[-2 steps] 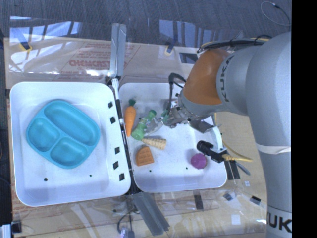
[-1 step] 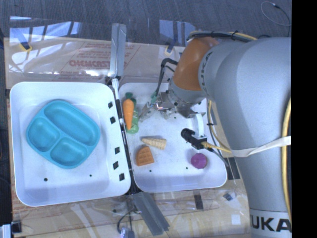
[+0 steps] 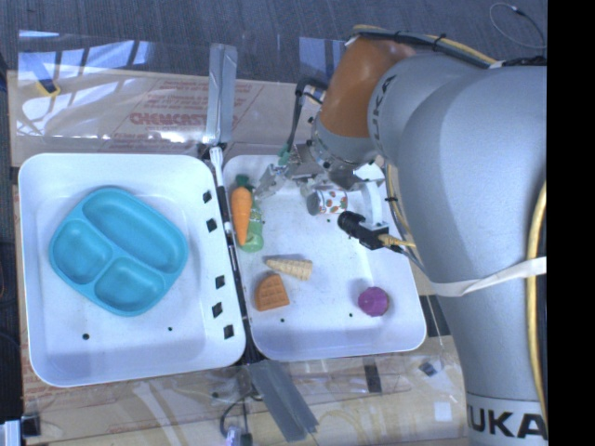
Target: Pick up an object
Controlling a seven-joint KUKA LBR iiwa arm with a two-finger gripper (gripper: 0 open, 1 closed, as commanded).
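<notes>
The big grey arm [image 3: 465,184] fills the right side, smooth and rounded, with a glossy orange band [image 3: 358,86] above the wrist. Below it the gripper [image 3: 296,177] reaches into the far end of the right bin [image 3: 325,342]; its metal parts are small and tangled in the view, and I cannot tell whether the jaws are apart or together, nor whether anything sits between them.

The things to pick all lie in the right bin. A carrot [image 3: 242,212], tapered and orange with a green top, lies along the bin's left wall, just beside the gripper. Nearer the middle lies a pale ridged cone [image 3: 290,267], like a wafer cone on its side. Just below it sits an orange wedge [image 3: 271,293] with a rough, bready look. A small round purple ball [image 3: 373,301] rests near the bin's right wall, well apart from the others. A small speckled piece [image 3: 327,203] lies under the wrist; what it is I cannot tell.

The left bin [image 3: 56,342] is shallow white plastic with rounded corners. In it lies a blue plate [image 3: 119,249], smooth, rounded, split into three compartments.

A clear plastic sheet [image 3: 112,91] lies beyond the bins.
</notes>
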